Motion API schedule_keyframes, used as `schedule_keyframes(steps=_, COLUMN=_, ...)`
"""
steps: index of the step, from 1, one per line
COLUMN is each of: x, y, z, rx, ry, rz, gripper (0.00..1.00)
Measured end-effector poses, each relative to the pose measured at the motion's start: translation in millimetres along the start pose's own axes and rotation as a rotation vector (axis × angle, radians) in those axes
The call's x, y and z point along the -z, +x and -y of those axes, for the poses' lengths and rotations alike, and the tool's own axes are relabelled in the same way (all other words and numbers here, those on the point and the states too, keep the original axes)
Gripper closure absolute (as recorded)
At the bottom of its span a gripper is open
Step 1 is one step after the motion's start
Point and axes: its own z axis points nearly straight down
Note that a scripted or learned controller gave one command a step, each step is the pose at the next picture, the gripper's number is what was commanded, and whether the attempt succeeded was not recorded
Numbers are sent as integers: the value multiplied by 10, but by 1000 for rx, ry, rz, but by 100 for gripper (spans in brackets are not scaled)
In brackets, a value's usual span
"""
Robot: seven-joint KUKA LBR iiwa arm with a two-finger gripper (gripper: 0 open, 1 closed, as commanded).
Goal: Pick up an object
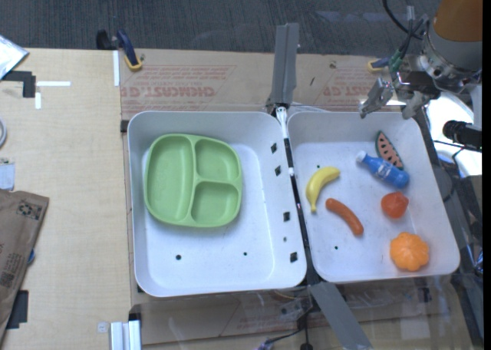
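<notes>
While the grey two-finger gripper hangs above the far edge of the right-hand shallow white bin, its fingers spread apart with nothing between them, no object has yet been taken. The candidates all lie in that bin: a dark watermelon-slice toy and a blue plastic bottle with a white cap near the far right corner, a yellow toy banana toward the left wall, an orange-red toy sausage near the middle, a small red round fruit toy by the right wall, and an orange round fruit toy in the near right corner.

The bottle or the slice would be the shortest reach, I judge, but the two touch or nearly touch (a finger could catch both). A cleaner choice might be the sausage, which has bare floor all around it; the fingers should straddle its narrow width, across its length, and descend fully before closing. The round fruits may roll away from the pads.

The left-hand white bin carries a light green three-compartment plastic tray toward its far left corner. The cardboard sheet beyond the bins bears red printing, upside down, too blurred to read with confidence.
</notes>
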Motion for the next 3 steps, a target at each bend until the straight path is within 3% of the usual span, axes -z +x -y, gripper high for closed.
schedule_keyframes(steps=1, x=-1211, y=-720, z=268, rx=25, ry=0, rz=0, gripper=0)
schedule_keyframes(steps=2, x=-1809, y=-847, z=271, rx=102, ry=-4, rz=-1, gripper=0)
schedule_keyframes(steps=3, x=-1749, y=-855, z=272, rx=100, ry=-1, rz=-2, gripper=100)
